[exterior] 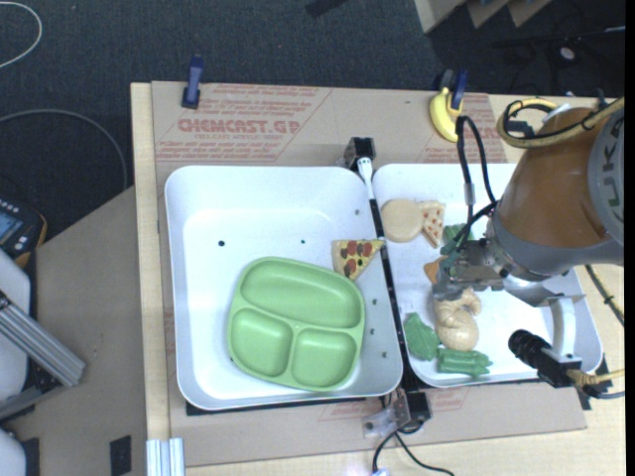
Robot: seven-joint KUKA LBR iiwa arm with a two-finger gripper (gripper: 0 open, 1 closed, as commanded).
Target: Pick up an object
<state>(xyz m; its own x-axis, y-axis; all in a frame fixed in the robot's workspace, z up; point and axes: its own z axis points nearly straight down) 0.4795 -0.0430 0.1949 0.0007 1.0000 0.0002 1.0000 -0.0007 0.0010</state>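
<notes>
My gripper (454,284) hangs low over the middle of the right bin (585,340), under the arm's orange band. Just below it lies a lumpy beige toy food (457,323), and the gripper's tip sits at or right above that toy's top edge. Green toy vegetables (451,358) lie beside and under the beige piece. Further back rest a round tan piece (401,219) and a small pizza wedge (432,222). An orange bit (433,269) and a green piece (454,235) peek out next to the gripper, partly hidden by it.
The left bin (198,226) holds a green divided plate (296,321), and a pizza slice (355,256) lies by the right wall. A black rail (382,266) separates the bins. Black cables run from the back of the bench to the wrist. A yellow clamp (444,113) sits at the back.
</notes>
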